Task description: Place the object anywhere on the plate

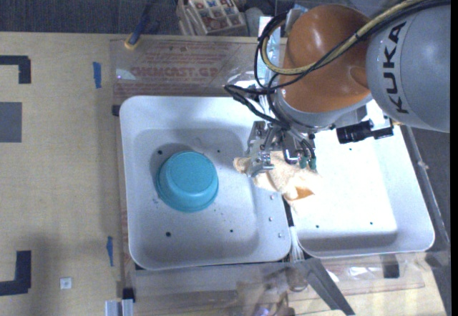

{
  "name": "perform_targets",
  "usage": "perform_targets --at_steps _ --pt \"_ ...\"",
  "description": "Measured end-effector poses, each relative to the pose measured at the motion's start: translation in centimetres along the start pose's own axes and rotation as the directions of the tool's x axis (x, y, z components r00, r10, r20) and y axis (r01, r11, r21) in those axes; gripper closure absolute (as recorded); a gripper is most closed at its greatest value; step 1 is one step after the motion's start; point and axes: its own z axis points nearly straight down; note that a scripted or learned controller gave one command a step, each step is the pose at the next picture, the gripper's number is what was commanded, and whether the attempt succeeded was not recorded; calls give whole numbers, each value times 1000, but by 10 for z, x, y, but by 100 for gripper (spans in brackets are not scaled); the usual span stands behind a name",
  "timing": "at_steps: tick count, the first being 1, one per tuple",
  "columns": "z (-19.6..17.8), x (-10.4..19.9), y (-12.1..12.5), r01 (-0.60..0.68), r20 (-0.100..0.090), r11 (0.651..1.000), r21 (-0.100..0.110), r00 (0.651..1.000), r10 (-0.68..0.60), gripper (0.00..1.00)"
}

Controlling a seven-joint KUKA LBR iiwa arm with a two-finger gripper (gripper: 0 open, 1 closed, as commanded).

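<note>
A round blue plate (187, 180) lies in the left bin (143, 129). My gripper (281, 162) hangs over the rim between the two bins, to the right of the plate and apart from it. A tan and orange object (289, 182), soft-looking and irregular, sits between the fingers and pokes out below them. The gripper is shut on this object. The wrist and its cables hide the object's upper part.
The right bin (372, 221) lies under the arm, whose big grey and orange body (336, 57) covers its far side. Black cables (247, 93) loop off the wrist over the left bin's far right corner. Bare bench lies left of the bins.
</note>
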Motion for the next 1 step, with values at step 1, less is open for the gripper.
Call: perform_targets --at_steps 1 --pt "0 0 0 0 1 1000 0 1000 0 0"
